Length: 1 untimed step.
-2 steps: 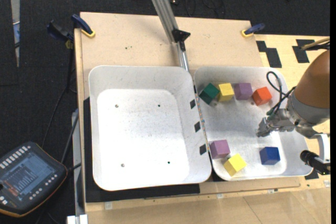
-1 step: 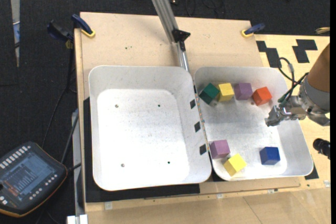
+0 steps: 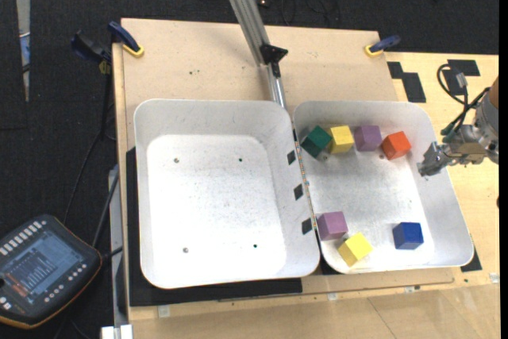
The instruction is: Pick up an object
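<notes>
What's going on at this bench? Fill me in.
A robot arm reaches in from the right, its gripper at the right rim of the right bin. It holds nothing visible yet. That bin contains seven blocks: green, yellow, purple and orange along the back, purple, yellow and blue nearer the front.

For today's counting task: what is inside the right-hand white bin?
Seven cubes lie in the right bin: green, yellow, purple, orange, purple, yellow, blue. None is covered.

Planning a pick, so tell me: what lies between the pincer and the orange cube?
In the camera view, just bare white bin floor and rim separate the pincer from the orange cube.
</notes>
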Motion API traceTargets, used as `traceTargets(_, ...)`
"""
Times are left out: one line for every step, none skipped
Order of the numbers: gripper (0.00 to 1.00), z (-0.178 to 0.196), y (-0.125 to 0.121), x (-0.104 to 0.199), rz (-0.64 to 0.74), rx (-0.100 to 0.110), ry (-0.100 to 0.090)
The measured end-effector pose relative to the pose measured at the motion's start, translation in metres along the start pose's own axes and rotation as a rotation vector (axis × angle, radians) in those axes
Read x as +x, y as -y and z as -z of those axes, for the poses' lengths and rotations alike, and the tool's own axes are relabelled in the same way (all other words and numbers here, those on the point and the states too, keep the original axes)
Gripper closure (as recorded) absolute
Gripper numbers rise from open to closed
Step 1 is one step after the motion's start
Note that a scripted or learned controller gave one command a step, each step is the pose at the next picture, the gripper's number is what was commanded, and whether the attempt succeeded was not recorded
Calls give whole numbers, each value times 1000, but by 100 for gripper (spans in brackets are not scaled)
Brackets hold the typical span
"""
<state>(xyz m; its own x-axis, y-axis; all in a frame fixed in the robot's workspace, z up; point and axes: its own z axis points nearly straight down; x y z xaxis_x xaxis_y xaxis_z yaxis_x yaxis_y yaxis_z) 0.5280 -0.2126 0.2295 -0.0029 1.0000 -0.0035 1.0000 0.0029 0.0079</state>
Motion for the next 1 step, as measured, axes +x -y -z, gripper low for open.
traceTargets(100, 29, -2, 0, 0, 3, -1)
